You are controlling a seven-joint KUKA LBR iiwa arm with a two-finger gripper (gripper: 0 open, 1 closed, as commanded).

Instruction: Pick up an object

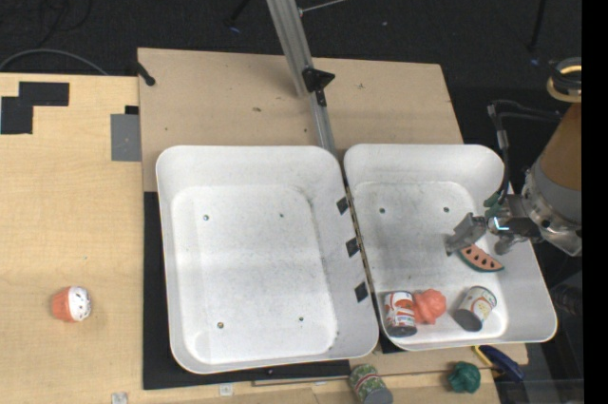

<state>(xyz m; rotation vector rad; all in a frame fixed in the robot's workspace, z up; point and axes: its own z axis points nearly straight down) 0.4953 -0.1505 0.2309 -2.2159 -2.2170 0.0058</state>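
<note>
- The hand [472, 236] hung low in the right bin [418, 166], directly over a watermelon slice [481, 258]; whether its fingers were apart or together could not be told.
- The slice lay just below the hand, long axis running left-right.
- Cans [400, 312] sat nearer the front rim, on the counter [66, 202].

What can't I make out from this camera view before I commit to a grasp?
- Gripper: too small and blurred in the camera view to tell whether it touches the watermelon slice just below it.
- Can and jar: labels too small to read.
- Pink lump: blurred, kind unclear, contact with the jar uncertain.
- Green object and second can: near the bottom edge, the can cut off.
</note>
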